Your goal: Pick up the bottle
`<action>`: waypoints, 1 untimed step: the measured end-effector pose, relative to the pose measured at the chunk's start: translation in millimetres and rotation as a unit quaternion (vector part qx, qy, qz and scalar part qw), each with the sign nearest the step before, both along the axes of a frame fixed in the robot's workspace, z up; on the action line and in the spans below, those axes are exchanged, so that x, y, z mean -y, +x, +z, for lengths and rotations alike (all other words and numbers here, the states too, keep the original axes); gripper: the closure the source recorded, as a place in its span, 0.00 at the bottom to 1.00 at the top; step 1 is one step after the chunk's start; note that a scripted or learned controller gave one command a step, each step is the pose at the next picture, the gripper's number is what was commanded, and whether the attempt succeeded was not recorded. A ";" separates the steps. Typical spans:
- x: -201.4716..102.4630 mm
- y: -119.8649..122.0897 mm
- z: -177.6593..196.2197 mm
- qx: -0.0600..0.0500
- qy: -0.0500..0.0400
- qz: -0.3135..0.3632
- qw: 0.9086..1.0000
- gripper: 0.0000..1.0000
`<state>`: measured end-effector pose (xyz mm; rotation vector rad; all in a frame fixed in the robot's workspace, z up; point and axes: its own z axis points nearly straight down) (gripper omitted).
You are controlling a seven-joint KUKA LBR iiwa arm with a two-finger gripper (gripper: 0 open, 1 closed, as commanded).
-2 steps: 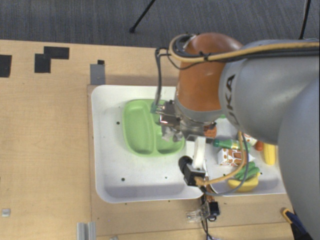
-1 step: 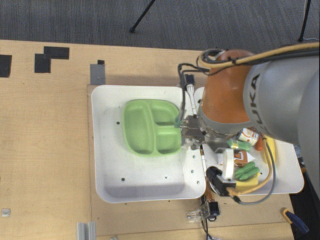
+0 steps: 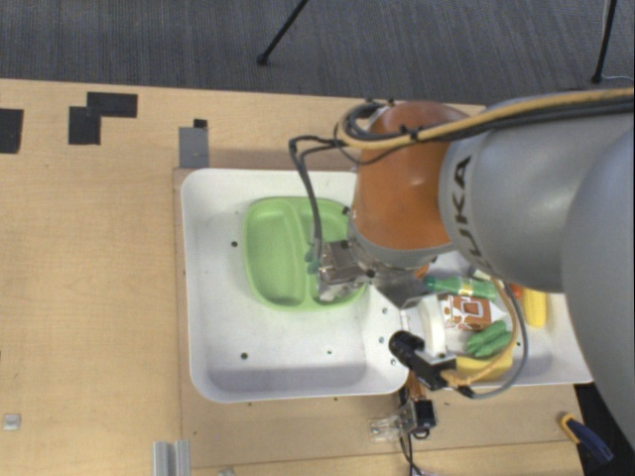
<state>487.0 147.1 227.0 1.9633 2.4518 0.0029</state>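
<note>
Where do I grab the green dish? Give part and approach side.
Take the green dish by its raised left rim, from above: it lies flat in the left bin, with that rim clear of the bin wall.

A single fixed camera looks down at a slant on the light wooden bench. It sits fairly near, and the grey, orange-banded arm enters from the right.
</note>
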 end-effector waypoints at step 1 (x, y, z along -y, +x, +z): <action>-0.3 1.0 10.5 0.001 0.000 0.000 1.000 1.00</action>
